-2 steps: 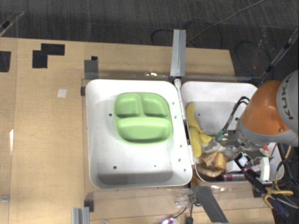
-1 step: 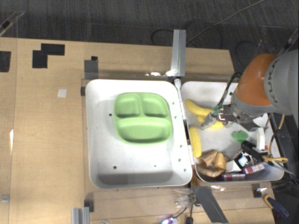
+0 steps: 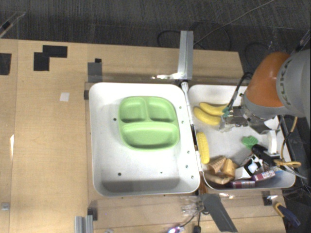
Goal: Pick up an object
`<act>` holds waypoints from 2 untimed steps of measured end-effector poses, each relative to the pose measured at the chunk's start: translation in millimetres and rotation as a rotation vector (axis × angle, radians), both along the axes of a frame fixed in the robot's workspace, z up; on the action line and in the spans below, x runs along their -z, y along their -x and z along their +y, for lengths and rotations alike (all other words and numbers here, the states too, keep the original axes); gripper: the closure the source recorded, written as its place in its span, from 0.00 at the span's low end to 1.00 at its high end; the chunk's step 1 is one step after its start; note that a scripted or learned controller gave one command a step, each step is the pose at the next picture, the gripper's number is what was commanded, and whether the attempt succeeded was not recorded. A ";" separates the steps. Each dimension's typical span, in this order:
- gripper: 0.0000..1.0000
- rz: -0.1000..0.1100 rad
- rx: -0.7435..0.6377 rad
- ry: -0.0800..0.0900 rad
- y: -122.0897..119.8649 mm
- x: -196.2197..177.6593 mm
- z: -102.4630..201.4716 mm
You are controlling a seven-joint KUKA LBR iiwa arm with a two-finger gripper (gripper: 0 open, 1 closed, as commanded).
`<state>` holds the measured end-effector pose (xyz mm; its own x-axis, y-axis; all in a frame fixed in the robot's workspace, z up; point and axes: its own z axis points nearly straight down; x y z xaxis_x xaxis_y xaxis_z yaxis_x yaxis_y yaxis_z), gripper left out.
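Because the right-hand white bin [image 3: 214,92] holds every loose item, inspection starts at its near edge. There lie a heap of brown bread-like toy pieces [image 3: 219,169], a dark maroon tube [image 3: 253,180] and a small black-and-white block [image 3: 253,166]. Further in lies a yellow toy corn cob [image 3: 202,147] along the left wall, with a small green leaf-shaped piece [image 3: 250,141] to its right. Toward the far wall lies a pair of yellow toy bananas [image 3: 209,113], the likeliest target. The two-finger gripper [image 3: 227,119] sits just beside their right end, seemingly touching; how wide it stands and whether it holds anything cannot be told. Judged light, stiff, smooth plastic, the bananas may slip; gripping across the narrow mid-section looks safest. The left-hand white bin [image 3: 104,144] bears a green divided plastic tray [image 3: 147,122].
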<state>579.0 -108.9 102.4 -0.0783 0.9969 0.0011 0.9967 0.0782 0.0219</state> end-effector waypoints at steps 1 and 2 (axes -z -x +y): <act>1.00 0.016 0.028 0.003 16.0 -26.1 -3.1; 0.00 0.016 0.027 0.003 16.0 -26.0 -3.0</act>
